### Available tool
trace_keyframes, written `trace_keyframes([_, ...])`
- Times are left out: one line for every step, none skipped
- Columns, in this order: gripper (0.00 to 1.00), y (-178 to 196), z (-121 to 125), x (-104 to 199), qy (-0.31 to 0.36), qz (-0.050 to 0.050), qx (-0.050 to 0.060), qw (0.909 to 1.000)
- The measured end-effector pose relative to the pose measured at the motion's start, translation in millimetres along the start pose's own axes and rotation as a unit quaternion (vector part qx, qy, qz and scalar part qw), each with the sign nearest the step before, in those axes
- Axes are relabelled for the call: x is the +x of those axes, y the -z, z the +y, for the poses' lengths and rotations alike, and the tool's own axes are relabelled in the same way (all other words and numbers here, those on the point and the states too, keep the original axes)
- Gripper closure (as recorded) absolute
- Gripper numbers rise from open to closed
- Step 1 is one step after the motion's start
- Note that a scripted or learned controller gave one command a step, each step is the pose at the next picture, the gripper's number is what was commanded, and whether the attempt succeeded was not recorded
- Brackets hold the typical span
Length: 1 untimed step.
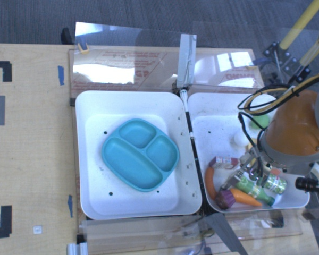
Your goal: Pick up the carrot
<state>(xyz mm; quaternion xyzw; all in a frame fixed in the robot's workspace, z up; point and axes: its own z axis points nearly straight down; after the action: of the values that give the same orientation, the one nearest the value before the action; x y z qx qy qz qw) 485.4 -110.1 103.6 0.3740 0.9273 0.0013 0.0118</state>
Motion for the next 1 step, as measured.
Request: trace_keyframes([1.00, 10.5, 1.4, -1.5, -0.001, -0.003, -0.002, 1.0000])
